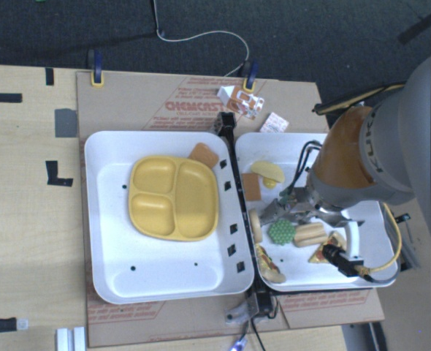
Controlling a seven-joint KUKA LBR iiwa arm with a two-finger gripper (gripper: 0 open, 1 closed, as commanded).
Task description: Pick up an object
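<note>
Dark carpet lies beyond the pale wooden desk [25,269], on which a cardboard sheet carries two shallow white bins. At nine o'clock, the left bin [106,269] holds a yellow sectioned plate [174,197] of smooth moulded plastic, with a small brown block [203,154] touching its upper rim. At three o'clock, the right bin [303,280] holds the candidates for picking: a pale yellow rounded piece [268,172], a tan block [251,186], a green knobbly disc [280,231], a beige roll-shaped piece [308,234] and a wedge like a pizza slice [325,253]. They look like toy food, glossy and hard.

The pincer [280,209] hangs low over the middle of this bin, just above the green disc; whether it is parted or closed I cannot tell, and nothing is visibly held.

Judging from this, the step in hand is the descent onto a piece. It would go best centred on a single item, since the disc and roll touch, and smooth curved plastic may slip from an off-centre pinch.
</note>
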